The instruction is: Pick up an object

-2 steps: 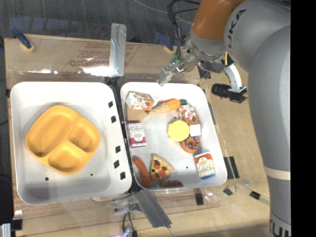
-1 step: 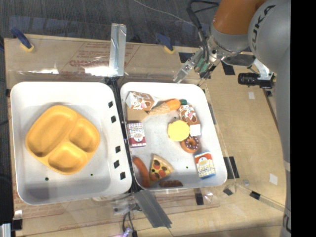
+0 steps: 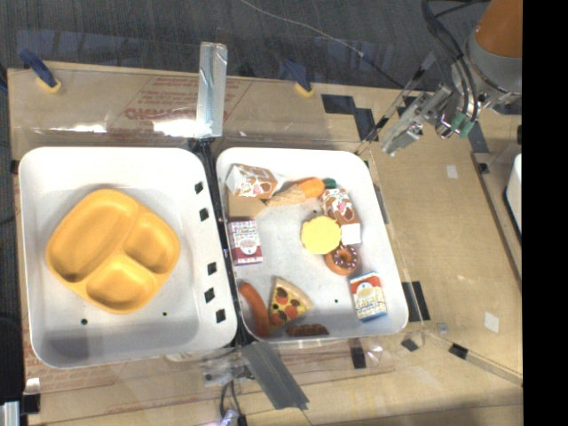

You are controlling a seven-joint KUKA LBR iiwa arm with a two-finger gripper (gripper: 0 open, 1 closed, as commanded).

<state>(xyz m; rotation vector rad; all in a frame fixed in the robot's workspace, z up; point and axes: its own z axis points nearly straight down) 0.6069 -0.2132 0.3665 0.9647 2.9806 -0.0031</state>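
Bench [image 3: 444,238], 2 white bins [image 3: 35,238] (side by side)

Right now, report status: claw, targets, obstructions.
Claw above bench, outside right bin's far right corner, holding nothing. Toy food untouched in right bin: pizza slice, yellow disc, doughnut. Yellow tray in left bin.

Floor: dark grey carpet [image 3: 133,3] fills the top of the frame, crossed by a thin pale cable [image 3: 293,20].
Bench: a tan wooden top [image 3: 444,238] covers the middle and right, with clear plastic sheeting [image 3: 133,105] taped across its upper left.
Markings: black tape squares [image 3: 342,106] dot the bench near upper centre and lower right.
Corner clips: blue and yellow pieces [image 3: 40,71] sit at upper left.
Light: even, soft shadows.
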